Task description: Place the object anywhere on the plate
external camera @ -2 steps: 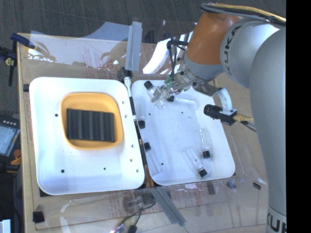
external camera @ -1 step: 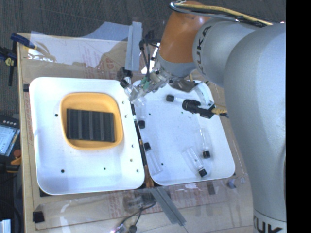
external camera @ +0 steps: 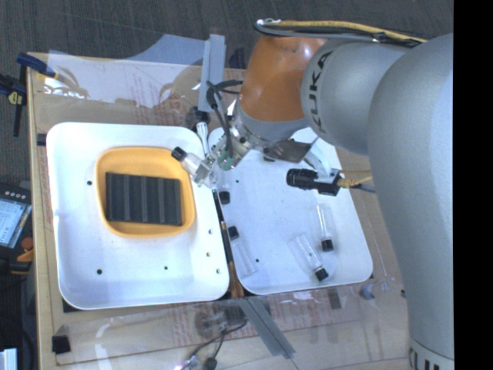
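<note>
A yellow plate (external camera: 146, 168) with a dark ridged centre lies in the left bin (external camera: 77, 268). My gripper (external camera: 206, 168) hangs over the seam between the two bins, at the plate's right rim. It is shut on a clear vial with a black cap (external camera: 187, 160). The vial sticks out to the left, and its cap hovers above the plate's upper right edge. The big grey arm with its orange band (external camera: 277, 75) covers the back of the right bin.
The right bin (external camera: 277, 276) holds several more clear vials with black caps, two of them (external camera: 324, 226) (external camera: 308, 254) near its front right and one (external camera: 239, 247) along its left wall. A black cylinder (external camera: 308, 179) on a cable juts from the wrist.
</note>
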Robot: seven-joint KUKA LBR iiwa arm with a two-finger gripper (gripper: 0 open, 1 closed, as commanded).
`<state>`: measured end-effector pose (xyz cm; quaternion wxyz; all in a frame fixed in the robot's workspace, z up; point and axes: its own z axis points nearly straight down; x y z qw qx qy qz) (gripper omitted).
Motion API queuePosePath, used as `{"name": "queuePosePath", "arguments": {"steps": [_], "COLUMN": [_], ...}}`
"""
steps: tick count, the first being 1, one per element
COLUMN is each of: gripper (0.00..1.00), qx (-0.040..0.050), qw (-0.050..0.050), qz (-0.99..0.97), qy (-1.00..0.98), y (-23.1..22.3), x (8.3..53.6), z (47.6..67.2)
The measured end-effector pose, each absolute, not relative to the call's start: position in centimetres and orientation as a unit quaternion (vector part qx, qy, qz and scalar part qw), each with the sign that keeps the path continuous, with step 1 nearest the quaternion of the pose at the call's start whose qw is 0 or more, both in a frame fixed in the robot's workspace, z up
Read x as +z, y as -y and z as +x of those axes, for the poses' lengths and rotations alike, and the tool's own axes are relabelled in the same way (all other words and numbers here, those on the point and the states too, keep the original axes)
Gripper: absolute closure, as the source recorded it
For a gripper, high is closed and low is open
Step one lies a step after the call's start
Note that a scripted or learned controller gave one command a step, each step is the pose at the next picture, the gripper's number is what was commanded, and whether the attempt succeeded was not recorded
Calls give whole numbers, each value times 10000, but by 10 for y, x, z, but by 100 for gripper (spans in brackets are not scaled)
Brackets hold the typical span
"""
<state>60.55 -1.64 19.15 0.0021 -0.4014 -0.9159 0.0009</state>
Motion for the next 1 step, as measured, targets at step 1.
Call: {"name": "queuePosePath", "arguments": {"steps": [1], "gripper": [100], "qx": [5], "qw": [5], "qz": [-3711], "qy": [9286], "y": [-29], "x": [192], "z": [635]}}
